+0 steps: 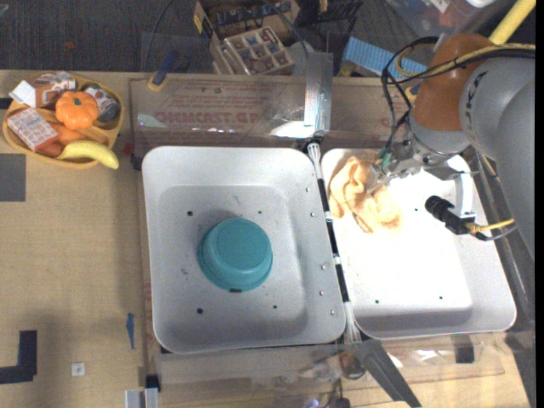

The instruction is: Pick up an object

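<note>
Camera view: fingers [380,177] state unclear, over yellow cloth [361,195] near right bin [442,300] top-left rim; teal bowl [236,253] mid left bin [170,185].

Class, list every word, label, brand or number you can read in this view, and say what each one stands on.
None can be read for certain.
Clear plastic sheet behind the left bin: faint reddish lettering, too blurred to read.
Small packets in the dish with the orange pumpkin: print too small to read.
Box behind the bench: markings too blurred.
</note>
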You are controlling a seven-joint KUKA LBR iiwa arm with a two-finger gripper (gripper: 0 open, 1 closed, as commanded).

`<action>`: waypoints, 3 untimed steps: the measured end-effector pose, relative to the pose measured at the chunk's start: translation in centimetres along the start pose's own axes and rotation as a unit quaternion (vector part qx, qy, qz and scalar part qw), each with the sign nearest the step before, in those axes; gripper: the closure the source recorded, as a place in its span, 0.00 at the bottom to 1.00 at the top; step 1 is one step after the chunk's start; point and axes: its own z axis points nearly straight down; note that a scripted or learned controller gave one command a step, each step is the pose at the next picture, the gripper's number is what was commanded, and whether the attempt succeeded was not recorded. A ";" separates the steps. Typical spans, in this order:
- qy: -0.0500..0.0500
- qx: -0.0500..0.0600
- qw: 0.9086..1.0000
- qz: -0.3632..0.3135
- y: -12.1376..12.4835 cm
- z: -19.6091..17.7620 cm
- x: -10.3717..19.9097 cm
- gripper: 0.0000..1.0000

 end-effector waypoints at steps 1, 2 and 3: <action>-0.002 -0.002 0.990 -0.140 -3.4 -0.1 -3.5 0.00; 0.001 0.002 1.000 -0.025 -4.8 -4.8 0.0 0.00; -0.001 -0.002 0.999 -0.047 -0.8 0.6 -2.9 0.00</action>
